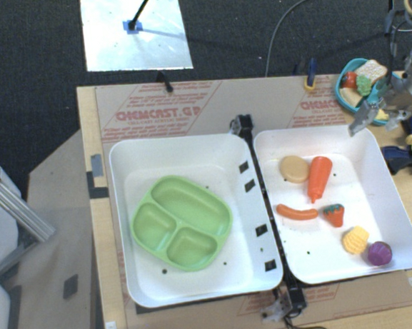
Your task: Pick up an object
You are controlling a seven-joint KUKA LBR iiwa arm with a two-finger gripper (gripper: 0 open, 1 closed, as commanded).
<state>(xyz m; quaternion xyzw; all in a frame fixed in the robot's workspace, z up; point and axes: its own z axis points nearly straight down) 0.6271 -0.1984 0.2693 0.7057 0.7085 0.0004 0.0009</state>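
Note:
The right bin (pixel 386 180) holds several toy foods: a tan round bun (pixel 293 168), an orange carrot (pixel 319 177), a red-orange sausage (pixel 296 212), a small red strawberry-like piece (pixel 333 215), a yellow corn piece (pixel 355 239) and a purple ball (pixel 379 253). My gripper (pixel 371 115) hangs at the far right, above the back right corner of that bin, apart from all the foods. Nothing shows in its grasp.
A green divided plate (pixel 182 222) lies in the left bin (pixel 123 203). A blue bowl (pixel 357 86) with toy pieces stands on the bench behind the right bin, close to the gripper. Blue clamps (pixel 409 153) sit at the right edge.

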